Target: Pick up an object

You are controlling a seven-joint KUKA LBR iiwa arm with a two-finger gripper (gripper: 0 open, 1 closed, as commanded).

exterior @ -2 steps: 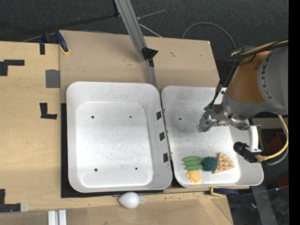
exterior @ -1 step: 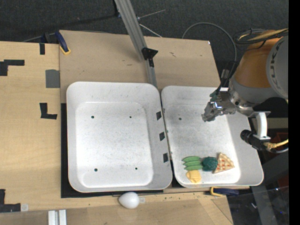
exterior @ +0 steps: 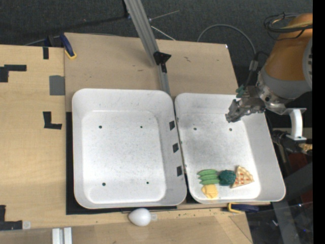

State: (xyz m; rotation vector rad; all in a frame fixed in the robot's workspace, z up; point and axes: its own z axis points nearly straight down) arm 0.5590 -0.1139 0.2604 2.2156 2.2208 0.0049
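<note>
In the right bin (exterior: pixel 203 136), near its front edge, lie a green pea pod (exterior: pixel 207 175), a yellow piece (exterior: pixel 209 190), a dark green broccoli-like toy (exterior: pixel 227 177) and an orange pizza slice (exterior: pixel 243 177). My gripper (exterior: pixel 233 114) hangs over the bin's back right part, well behind these toys, with nothing seen between its fingers. Whether the fingers are open or shut is not clear from this angle.
The left bin (exterior: pixel 122 146) sits beside the right one. A white egg-shaped object (exterior: pixel 139 217) lies on the bench in front of the left bin. A slanted grey metal pole (exterior: pixel 147 34) crosses above the back of the bins. Cables loop behind the arm.
</note>
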